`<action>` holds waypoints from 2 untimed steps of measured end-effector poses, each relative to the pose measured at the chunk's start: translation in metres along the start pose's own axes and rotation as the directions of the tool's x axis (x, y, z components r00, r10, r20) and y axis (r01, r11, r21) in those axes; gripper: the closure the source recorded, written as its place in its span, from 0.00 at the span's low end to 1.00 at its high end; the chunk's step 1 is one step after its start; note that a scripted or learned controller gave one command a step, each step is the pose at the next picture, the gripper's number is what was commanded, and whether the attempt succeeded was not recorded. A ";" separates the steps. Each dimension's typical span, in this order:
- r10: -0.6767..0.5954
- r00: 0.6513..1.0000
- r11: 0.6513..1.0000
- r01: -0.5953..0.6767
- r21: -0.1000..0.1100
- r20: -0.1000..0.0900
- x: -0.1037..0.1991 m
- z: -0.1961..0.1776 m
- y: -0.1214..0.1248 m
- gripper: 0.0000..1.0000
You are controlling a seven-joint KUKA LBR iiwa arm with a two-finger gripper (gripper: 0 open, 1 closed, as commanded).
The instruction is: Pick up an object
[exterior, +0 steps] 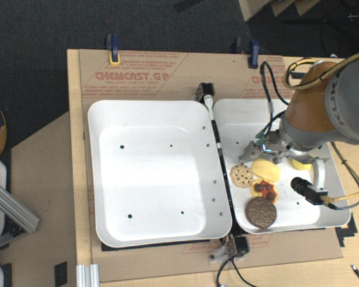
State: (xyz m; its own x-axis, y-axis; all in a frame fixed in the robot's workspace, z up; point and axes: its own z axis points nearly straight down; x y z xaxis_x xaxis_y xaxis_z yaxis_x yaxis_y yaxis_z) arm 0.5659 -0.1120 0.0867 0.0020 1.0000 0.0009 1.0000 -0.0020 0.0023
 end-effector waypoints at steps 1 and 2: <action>0.000 1.000 1.000 0.001 0.007 -0.001 0.018 0.002 -0.043 0.00; 0.001 1.000 1.000 -0.001 0.007 0.000 0.010 0.002 -0.084 0.00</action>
State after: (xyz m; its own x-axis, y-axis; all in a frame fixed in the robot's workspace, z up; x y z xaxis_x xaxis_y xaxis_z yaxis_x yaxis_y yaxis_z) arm 0.4824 -0.1021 0.0845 0.0032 1.0000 0.0012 1.0000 -0.0032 -0.0046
